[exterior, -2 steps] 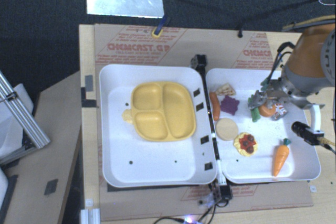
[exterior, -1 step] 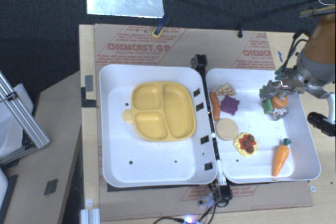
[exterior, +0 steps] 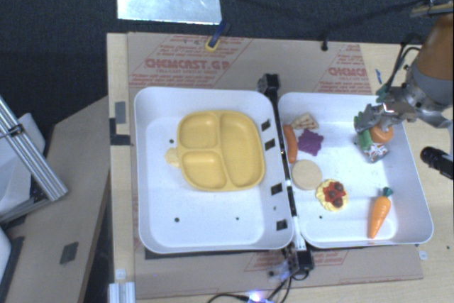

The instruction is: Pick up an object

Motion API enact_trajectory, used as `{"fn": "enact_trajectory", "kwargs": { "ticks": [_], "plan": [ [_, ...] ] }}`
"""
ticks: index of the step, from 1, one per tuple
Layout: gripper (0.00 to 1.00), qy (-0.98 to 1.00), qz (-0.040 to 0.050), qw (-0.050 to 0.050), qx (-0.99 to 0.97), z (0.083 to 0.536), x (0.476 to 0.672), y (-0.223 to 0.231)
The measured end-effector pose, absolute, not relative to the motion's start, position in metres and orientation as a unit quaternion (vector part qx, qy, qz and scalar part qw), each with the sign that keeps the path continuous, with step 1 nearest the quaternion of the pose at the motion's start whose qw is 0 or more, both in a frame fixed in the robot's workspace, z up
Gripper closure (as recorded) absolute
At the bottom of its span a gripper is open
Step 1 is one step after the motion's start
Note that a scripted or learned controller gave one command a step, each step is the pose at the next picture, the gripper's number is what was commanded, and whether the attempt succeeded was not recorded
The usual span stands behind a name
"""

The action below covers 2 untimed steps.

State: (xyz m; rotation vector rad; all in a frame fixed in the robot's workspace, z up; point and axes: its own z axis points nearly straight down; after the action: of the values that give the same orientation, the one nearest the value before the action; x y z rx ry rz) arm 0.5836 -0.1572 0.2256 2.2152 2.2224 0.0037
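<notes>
1. Find the gripper (exterior: 374,125) low over the right bin (exterior: 406,184), at about 2 o'clock of that bin's floor, on the end of the arm (exterior: 434,74) reaching in from 3 o'clock.
2. Take the orange-and-green toy (exterior: 374,148) as the likely target: directly under the gripper, touching it or nearly so, partly hidden by it.
3. Cannot tell whether the gripper is parted, closed or clamped on the toy; too small and too cluttered to read. Treat the grasp as unproven.
4. Before lifting, centre over the toy's bulk, not its 12 o'clock end, where the orange part sits close under the metal.
5. Come straight down and close gently; probably a light, lumpy piece, apt to squirt sideways toward the bin wall at 3 o'clock.
6. Lift slowly and check that the toy rises clear of the floor.
7. If it slips, consider the carrot (exterior: 379,215) at 5 o'clock of the bin: well apart from its neighbours, long axis easy to straddle.
8. Avoid the crowded cluster by the 9 o'clock wall: purple piece (exterior: 310,142), beige disc (exterior: 306,174), little pizza (exterior: 332,195).
9. Leave the yellow plate (exterior: 213,151) in the left bin (exterior: 163,220) alone.
</notes>
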Motion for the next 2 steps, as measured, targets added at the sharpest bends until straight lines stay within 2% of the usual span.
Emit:
{"fn": "enact_trajectory", "kwargs": {
  "ticks": [2],
  "plan": [
    [1.0,0.711,0.0014,-0.001,0.703,0.243,0.552,-0.046]
  ]
}}
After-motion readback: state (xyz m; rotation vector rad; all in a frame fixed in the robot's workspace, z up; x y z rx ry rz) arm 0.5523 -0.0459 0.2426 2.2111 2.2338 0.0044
